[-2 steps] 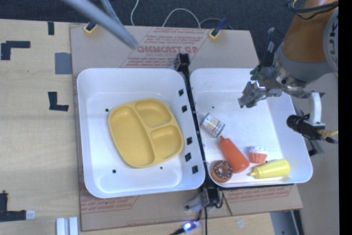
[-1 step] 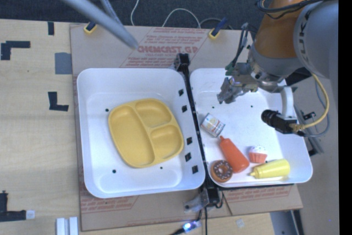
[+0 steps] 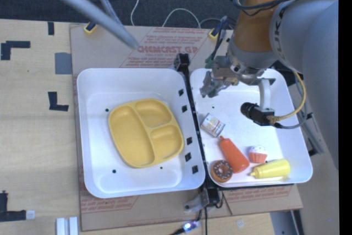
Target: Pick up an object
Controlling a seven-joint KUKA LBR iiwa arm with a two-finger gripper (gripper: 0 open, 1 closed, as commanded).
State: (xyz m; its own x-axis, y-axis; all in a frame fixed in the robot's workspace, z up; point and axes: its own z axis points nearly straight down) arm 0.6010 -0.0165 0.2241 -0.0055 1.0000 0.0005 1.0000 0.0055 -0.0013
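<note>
Arm: the grey arm with an orange band is seen reaching in from the right, its wrist held above the far part of the right bin.
Gripper: the two-finger gripper is pointed down over the far left corner of the right shallow white bin, close to the divider between the bins; nothing is seen between its fingers, and whether they are apart or together cannot be told.
Left bin: a yellow plastic plate with three compartments is laid flat near the middle of the left shallow white bin.
Right bin, objects: a small silver-and-white wrapped packet is found nearest the gripper, just towards the near side of it and apart from it.
Orange item: an orange carrot-shaped toy is laid at a slant just beyond the packet.
Doughnut: a small round brown doughnut toy is set touching or just beside the carrot's near end.
Cupcake: a small cupcake toy with white and red top is placed just right of the carrot.
Bottle: a yellow plastic squeeze bottle is laid on its side near the bin's near edge.
</note>
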